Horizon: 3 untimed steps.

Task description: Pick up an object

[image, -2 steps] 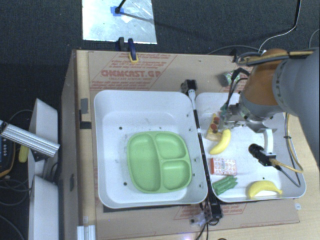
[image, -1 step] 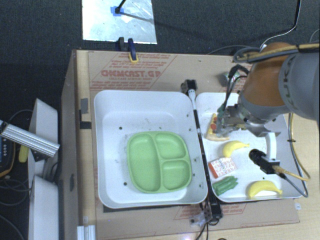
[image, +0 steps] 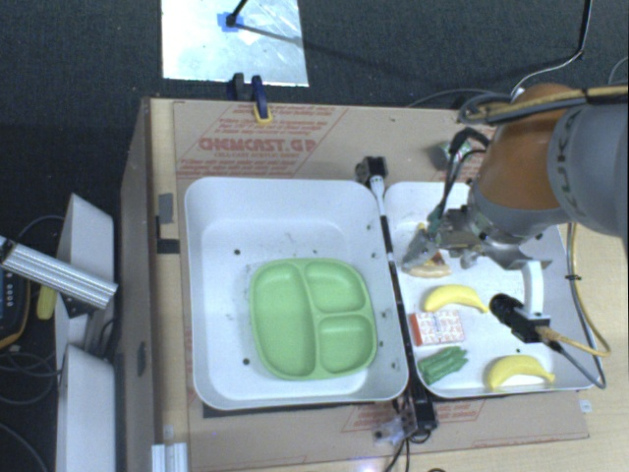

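— Camera view: where is my end effector (image: 428,251)?
— Low in the right bin (image: 550,386), near its left wall.
— Open or closed?
— I cannot tell.
— And the banana (image: 454,298)?
— Just below it, not between the fingers. A red-and-white box (image: 437,327) lies under that.

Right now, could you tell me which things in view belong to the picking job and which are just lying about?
Job: gripper; upper banana; lower banana; red-and-white box; green vegetable; right bin.
Lying about: green divided plate; left bin; blue clamp.
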Motion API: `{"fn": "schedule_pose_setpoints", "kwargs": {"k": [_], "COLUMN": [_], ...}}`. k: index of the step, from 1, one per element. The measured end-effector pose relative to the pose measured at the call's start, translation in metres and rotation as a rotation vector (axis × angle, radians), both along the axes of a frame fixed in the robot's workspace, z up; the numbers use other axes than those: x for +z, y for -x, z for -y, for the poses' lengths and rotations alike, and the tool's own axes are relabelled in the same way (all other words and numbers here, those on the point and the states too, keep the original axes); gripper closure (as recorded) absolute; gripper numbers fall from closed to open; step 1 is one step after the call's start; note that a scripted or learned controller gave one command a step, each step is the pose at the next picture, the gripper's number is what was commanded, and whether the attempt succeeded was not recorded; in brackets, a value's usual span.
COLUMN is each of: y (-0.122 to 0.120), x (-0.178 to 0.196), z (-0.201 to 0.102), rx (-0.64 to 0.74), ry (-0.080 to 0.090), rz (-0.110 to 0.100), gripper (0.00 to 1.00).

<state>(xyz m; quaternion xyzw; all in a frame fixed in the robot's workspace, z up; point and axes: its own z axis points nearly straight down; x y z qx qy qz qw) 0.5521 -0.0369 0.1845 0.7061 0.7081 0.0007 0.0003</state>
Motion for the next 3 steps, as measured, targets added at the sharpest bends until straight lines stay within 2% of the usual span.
{"fn": "schedule_pose_setpoints", "kwargs": {"k": [1,2,3], "y": [-0.002,0.02,0.018], "x": [-0.065,-0.092,-0.081], "z": [0.052,0.054,0.054], "rx": [-0.002,0.001,0.002], "ry": [0.002,0.009,0.009], "rz": [-0.003,0.03,0.034], "gripper": [0.0,0.0,1.0]}}
